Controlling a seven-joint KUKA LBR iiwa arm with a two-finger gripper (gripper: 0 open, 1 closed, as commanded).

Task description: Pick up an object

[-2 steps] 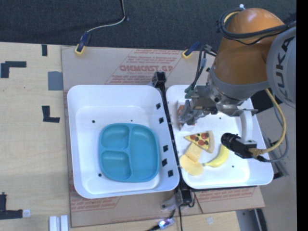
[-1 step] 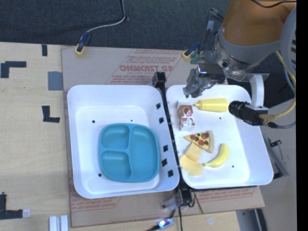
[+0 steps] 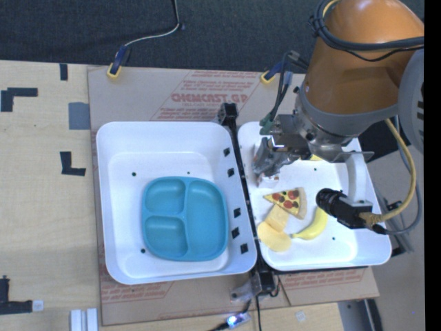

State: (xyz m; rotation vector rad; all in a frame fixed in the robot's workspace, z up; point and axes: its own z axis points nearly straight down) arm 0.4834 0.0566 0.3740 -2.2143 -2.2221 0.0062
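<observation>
In the right bin (image 3: 344, 259) lie a toy pizza slice (image 3: 289, 200), a yellow banana (image 3: 312, 227) and pale yellow cheese-like pieces (image 3: 273, 230), all near the front half. My gripper (image 3: 264, 167) hangs over the left part of that bin, just behind and left of the pizza slice. Nothing shows between it and the bin floor. The arm's big orange and grey body hides the back of the right bin.
The left bin (image 3: 110, 138) holds a blue divided plate (image 3: 185, 218). A black divider (image 3: 236, 178) runs between the two bins. Both bins rest on a cardboard sheet (image 3: 193, 95), with a cable (image 3: 148, 38) behind it.
</observation>
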